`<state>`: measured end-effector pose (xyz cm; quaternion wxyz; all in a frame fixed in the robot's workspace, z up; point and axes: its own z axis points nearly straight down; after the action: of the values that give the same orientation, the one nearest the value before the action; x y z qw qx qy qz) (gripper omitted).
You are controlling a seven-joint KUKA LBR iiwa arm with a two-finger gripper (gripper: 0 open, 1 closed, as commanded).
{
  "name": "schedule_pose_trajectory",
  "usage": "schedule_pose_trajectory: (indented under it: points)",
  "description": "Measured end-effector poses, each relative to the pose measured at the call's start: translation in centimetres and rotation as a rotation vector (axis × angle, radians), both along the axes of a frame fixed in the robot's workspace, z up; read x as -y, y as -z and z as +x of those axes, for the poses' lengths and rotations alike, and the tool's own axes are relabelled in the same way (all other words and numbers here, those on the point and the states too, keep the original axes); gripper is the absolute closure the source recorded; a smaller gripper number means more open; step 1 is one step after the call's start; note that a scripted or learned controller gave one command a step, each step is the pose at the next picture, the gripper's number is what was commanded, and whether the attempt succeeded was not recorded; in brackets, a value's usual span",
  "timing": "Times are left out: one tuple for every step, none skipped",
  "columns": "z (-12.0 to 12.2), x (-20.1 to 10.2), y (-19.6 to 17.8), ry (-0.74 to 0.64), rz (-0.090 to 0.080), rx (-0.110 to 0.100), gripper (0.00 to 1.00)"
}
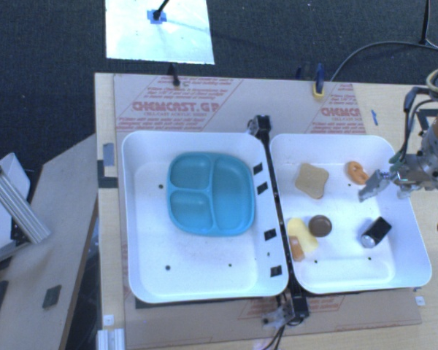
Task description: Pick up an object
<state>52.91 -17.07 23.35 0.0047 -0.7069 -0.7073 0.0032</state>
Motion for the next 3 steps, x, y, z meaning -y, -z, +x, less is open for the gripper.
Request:
schedule_pose_trajectory:
  points:
    - [0.2,-0.1,-0.7,-0.004,-0.003,0.012,0.00]
    - [-0.5,0.4,4.0,-0.001,-0.002,0.010,0.00]
    - [0.1,1.0,9.7,-0.001,-0.002,0.012,0.00]
